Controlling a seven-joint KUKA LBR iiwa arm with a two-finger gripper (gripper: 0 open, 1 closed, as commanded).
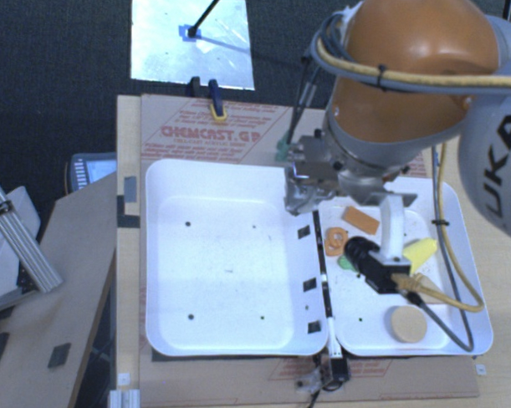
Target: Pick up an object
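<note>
Looks light and stiff, best pinched across its narrow width: flat orange rectangular block [360, 218] near far edge of right white bin [364, 320]; tool [304, 196] state untellable.

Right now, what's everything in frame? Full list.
left bin: 1, white, on cardboard
right bin: 1, white, beside it
orange block: 1, orange, right bin, far part
round piece: 1, orange, right bin, by the seam
green piece: 1, green, below round piece
yellow piece: 1, yellow, right bin, right side
disc: 1, tan, right bin, near corner
cardboard sheet: 1, brown, red lettering, under bins
arm: 1, grey/orange, from right
gripper: 1, over the seam, far end
</note>
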